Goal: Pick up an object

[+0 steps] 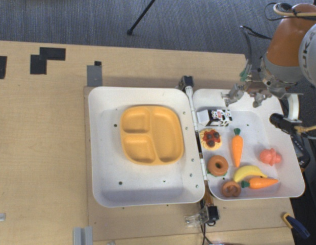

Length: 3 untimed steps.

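An upright orange plastic carrot (237, 148) lies mid-way in the right shallow white bin (293, 187), its long axis running toward the claw (244, 94). The claw hovers released and empty over the bin's far edge, just beyond a black-and-white toy cow (218, 117).

Grey arm (295, 40) reaches in from right, orange band above wrist; gripper (244, 97) points down-left.
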### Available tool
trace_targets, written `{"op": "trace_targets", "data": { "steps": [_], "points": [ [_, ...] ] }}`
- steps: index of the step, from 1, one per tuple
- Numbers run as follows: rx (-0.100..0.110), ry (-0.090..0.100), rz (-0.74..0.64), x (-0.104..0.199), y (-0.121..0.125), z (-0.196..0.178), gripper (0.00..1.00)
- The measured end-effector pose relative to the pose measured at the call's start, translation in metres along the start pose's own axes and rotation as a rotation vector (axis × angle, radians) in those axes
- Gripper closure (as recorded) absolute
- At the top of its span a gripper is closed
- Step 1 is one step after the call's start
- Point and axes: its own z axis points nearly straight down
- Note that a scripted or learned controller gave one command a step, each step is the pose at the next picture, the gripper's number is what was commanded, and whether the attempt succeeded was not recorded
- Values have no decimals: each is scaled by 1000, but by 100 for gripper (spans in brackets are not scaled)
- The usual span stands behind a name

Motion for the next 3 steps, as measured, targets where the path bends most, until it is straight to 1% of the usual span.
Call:
{"op": "trace_targets", "data": {
  "steps": [1, 2, 3],
  "points": [
    [-7, -4, -76, -9, -49, 116, 0],
    [-11, -3, -78, -8, -47, 105, 100],
    [-4, -1, -308, 29, -68, 4, 100]
  ]
}}
